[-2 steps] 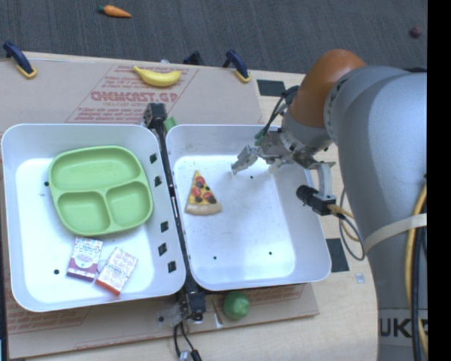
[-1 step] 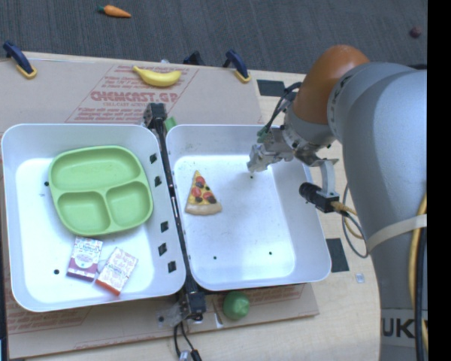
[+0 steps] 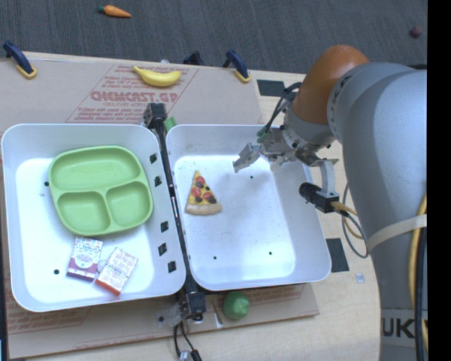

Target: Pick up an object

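A toy pizza slice [image 3: 202, 194] lies flat in the left half of the right bin [image 3: 301, 258]. My gripper [image 3: 246, 159] hangs over the upper middle of that bin, up and to the right of the slice and apart from it. Nothing shows in the gripper. In the left bin [image 3: 15, 224] sits a green divided plate [image 3: 100, 187], with two small packets [image 3: 85, 258] [image 3: 118, 269] lying in front of it.
A toy banana [image 3: 158, 74] rests on the cardboard behind the bins. A green ball [image 3: 237, 304] sits at the bench's front edge below the right bin. A black divider [image 3: 169, 209] runs between the bins. A carrot [image 3: 115, 10] lies on the floor.
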You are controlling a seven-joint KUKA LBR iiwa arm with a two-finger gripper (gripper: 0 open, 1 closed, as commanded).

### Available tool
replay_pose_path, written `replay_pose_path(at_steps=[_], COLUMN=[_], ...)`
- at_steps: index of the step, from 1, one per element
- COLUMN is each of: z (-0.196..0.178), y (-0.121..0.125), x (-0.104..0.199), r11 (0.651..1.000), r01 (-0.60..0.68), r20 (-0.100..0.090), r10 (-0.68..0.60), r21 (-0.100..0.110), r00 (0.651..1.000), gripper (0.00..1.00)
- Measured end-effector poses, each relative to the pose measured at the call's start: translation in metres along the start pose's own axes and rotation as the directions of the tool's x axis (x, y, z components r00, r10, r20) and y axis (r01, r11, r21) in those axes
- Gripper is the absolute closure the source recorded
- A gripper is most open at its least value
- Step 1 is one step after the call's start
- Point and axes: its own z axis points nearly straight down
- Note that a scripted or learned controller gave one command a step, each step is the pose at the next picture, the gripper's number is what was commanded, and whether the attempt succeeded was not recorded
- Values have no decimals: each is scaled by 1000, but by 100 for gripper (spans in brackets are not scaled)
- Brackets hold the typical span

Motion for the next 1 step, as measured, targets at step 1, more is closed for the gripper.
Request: replay_pose_path(at_steps=[1], z=[-11], y=[1], x=[0], r11=[1000], r01=[3], r20=[0], r10=[-3], r21=[0], r00=[1000], gripper=[100])
